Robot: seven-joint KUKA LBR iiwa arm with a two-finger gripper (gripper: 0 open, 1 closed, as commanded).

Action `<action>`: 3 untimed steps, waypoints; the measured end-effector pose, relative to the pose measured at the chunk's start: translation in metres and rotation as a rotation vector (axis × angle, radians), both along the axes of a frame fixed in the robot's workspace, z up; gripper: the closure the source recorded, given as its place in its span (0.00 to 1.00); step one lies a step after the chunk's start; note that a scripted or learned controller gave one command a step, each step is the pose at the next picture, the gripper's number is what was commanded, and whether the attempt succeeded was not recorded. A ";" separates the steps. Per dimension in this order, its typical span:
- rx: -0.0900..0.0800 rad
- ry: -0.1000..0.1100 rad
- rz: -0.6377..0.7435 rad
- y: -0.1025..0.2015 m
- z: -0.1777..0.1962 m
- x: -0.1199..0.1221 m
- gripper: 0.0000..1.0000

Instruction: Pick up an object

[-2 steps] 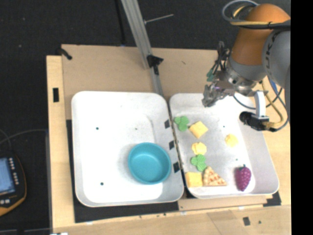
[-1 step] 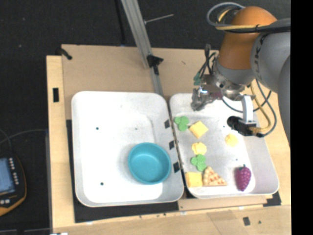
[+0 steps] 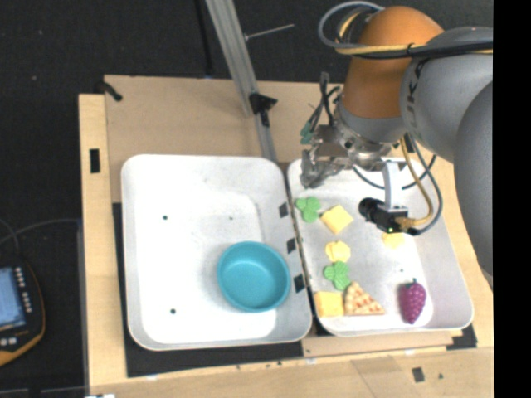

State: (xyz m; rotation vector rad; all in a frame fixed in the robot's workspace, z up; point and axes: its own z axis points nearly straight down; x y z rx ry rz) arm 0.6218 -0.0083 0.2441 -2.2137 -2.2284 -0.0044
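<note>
My gripper (image 3: 314, 175) hangs over the far left corner of the right bin (image 3: 440, 264), just above a small green toy (image 3: 309, 209). Nothing shows between its fingers. Beside the green toy lies a yellow block (image 3: 337, 219). Further toward the front are a small yellow piece (image 3: 338, 250), a second green toy (image 3: 337, 274), a yellow square (image 3: 329, 304), a pizza slice toy (image 3: 361, 300) and a purple grape bunch (image 3: 412, 300). Another yellow piece (image 3: 392, 240) lies by the black cable fitting.
The left bin (image 3: 166, 189) holds a blue bowl (image 3: 253, 275) near its front right corner. A slanted metal pole (image 3: 236, 56) rises behind the bins. The grey arm with its orange band (image 3: 390, 48) looms over the right bin's far side.
</note>
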 end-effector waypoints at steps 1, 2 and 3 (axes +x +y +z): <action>-0.001 0.002 0.000 0.046 -0.008 -0.005 1.00; -0.001 0.002 -0.001 0.094 -0.016 -0.016 1.00; -0.001 0.002 -0.004 0.092 -0.015 -0.015 0.00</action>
